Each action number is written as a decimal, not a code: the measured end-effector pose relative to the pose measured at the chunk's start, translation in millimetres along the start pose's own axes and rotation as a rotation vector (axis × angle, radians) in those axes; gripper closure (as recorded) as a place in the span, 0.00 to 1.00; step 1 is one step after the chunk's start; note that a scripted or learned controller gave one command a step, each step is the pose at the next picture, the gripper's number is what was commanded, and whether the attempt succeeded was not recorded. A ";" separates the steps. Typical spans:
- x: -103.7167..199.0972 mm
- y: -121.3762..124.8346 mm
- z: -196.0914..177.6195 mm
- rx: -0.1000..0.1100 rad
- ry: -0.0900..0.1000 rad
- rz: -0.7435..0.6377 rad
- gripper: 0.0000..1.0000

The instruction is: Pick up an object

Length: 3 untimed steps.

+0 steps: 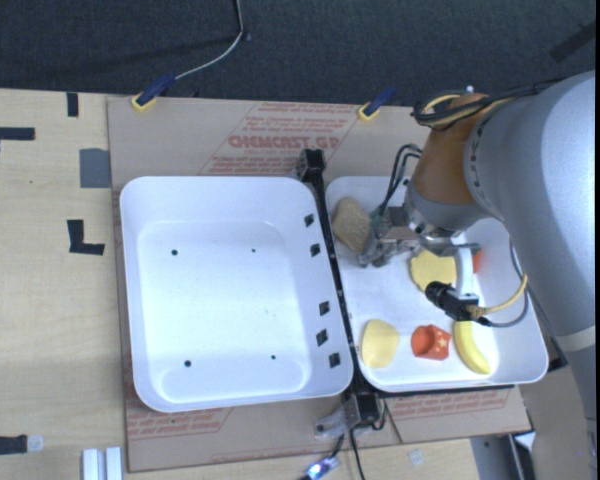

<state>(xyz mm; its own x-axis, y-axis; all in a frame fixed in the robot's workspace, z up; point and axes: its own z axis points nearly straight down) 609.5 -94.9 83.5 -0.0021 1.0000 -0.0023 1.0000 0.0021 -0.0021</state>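
Note:
My gripper [373, 251] reaches down into the right bin [520, 373] near its left wall, just right of a tan, brush-like object [348, 222] lying at the bin's upper left. Its fingertips sit beside that object's lower right edge. A pale yellow block [380, 343] lies at the bin's lower left, a small orange-red piece [431, 342] sits to its right, and a yellow banana-shaped piece [473, 347] lies further right. A flat yellow disc [432, 269] lies partly under the wrist.
The left bin [140, 208] stands beside the right one, with a black divider clip strip [325, 268] between them. The grey arm [550, 188] covers the right bin's upper right part. Cardboard lies under both bins.

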 end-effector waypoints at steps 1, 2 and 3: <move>-10.2 24.1 0.7 0.002 0.005 -0.001 1.00; -9.6 23.9 0.5 0.000 0.004 -0.001 0.00; -7.8 57.4 2.2 0.014 0.002 -0.002 0.00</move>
<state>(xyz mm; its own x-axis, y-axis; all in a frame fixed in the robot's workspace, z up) 666.9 -102.6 81.1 -0.0044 1.0000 -0.0004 0.9999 0.0044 -0.0158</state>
